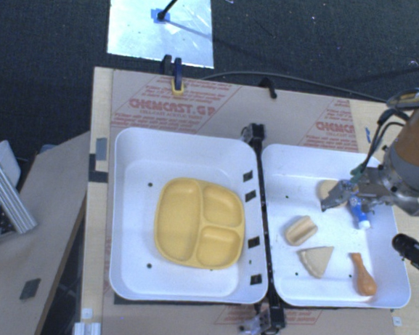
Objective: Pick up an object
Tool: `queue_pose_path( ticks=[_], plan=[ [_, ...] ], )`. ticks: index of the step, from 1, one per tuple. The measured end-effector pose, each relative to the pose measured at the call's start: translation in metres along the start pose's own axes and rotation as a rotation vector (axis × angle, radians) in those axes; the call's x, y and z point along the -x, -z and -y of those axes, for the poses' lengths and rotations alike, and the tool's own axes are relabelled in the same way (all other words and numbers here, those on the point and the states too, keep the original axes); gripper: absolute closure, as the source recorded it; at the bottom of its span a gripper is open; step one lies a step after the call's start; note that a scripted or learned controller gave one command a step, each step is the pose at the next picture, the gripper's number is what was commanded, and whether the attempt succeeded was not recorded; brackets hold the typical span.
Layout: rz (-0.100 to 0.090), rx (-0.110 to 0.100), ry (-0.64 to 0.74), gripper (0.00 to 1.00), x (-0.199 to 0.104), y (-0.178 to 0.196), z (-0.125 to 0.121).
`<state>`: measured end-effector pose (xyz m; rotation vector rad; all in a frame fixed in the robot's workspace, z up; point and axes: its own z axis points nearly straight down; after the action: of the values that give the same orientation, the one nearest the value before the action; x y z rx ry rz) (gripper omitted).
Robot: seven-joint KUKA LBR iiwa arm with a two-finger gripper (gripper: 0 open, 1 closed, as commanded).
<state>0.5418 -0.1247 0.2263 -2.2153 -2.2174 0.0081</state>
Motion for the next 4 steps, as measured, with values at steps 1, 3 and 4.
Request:
queue_pose_path(
  ticks=[1, 3, 4],
  plan=[
    [0.002, 0.010, 0.002, 0.00, 0.000, 0.005, -0.002],
    [0.001, 0.006, 0.001, 0.00, -0.001, -0.079, -0.002],
    [0.000, 0.007, 0.000, 0.00, 0.001, -0.133, 0.008]
  ],
)
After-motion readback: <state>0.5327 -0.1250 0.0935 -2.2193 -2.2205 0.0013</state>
